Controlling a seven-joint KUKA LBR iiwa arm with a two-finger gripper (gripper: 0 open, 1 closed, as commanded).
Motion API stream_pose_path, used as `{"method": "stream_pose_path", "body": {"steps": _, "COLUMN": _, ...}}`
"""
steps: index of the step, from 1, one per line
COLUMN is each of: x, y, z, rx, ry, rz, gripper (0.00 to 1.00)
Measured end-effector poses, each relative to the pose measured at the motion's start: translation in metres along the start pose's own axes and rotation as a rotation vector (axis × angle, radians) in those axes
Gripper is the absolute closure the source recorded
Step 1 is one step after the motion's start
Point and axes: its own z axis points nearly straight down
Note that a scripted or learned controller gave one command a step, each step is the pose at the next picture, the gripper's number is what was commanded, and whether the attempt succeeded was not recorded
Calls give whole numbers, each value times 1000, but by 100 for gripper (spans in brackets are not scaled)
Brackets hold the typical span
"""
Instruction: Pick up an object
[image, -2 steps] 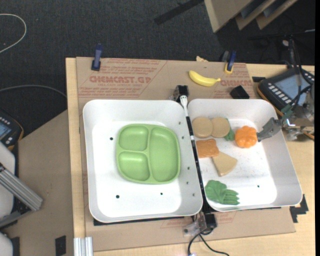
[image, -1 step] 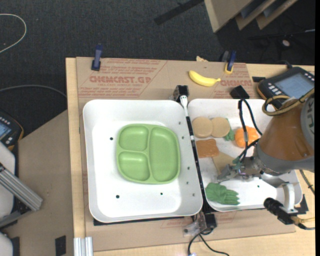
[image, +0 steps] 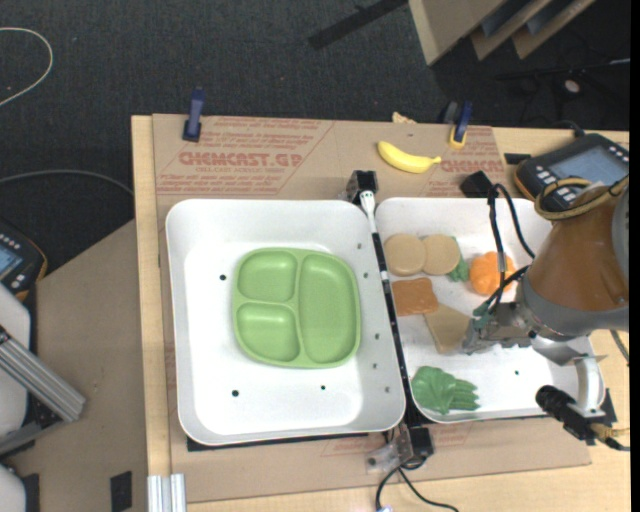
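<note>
Gripper (image: 480, 328) at the right of the frame hangs over the right bin (image: 520, 405), and we cannot tell its grip, but we see a tan slab (image: 445, 330) just left of it, long axis running up-down, nothing visibly held.

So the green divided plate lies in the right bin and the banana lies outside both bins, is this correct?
Not quite. The camera view shows the green divided plate in the left bin, not the right one. The banana does lie outside both bins, on the board behind them.
</note>
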Motion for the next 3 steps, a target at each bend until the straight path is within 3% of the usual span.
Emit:
{"method": "stream_pose_path", "body": {"steps": 2, "x": 157, "y": 1, "z": -152, "rx": -6, "ry": 3, "rz": -10, "gripper": 100}}
{"method": "stream_pose_path", "body": {"steps": 3, "x": 165, "y": 2, "z": -286, "rx": -14, "ry": 4, "rz": -6, "gripper": 100}}
